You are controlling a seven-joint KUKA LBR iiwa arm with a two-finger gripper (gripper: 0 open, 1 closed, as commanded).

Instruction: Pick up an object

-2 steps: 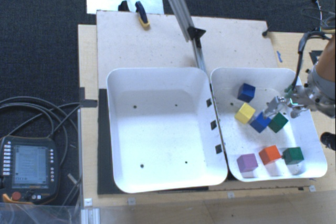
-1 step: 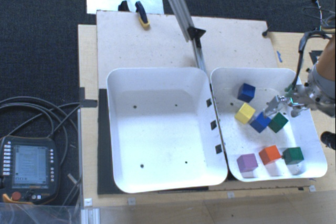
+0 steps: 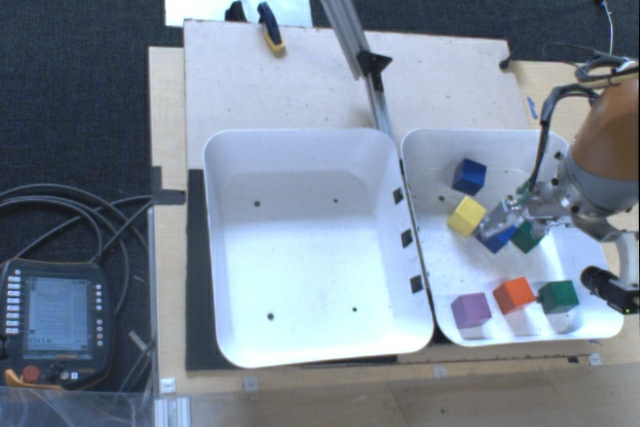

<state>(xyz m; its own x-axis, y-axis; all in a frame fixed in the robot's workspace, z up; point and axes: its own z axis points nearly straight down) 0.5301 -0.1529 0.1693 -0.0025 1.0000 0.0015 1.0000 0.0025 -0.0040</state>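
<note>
The gripper [image 3: 512, 218] hangs low in the right bin [image 3: 430, 150], its fingers' state impossible to tell, partly hiding a blue cube [image 3: 494, 237] and green cube [image 3: 527, 237]

No text, label, brand or number could be read anywhere on the bench. The handheld control pendant [image 3: 55, 320] at the lower left had a lit screen and a column of buttons, but whatever was printed or displayed on it was too small and blurred to make out.
</note>
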